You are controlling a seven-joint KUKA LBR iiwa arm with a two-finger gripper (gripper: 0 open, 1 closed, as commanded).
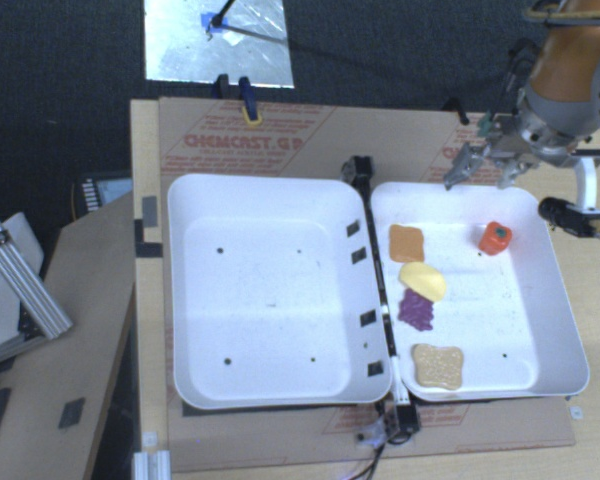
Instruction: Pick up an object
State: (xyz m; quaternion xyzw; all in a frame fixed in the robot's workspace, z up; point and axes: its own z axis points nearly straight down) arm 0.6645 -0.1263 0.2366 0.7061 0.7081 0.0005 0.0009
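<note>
Open, empty gripper (485, 166) over right bin (540, 298) rim, on cardboard-topped bench (280, 138), dark carpet (60, 68) beyond

Grey arm (580, 63) with an orange band (broad, rounded) and a metallic pincer (488, 163)

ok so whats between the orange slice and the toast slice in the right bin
In the camera view, a yellow piece and a purple piece lie between the orange slice and the toast slice, running down the right bin.

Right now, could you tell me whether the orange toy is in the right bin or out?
In: the orange toy sits in the right bin.
</note>
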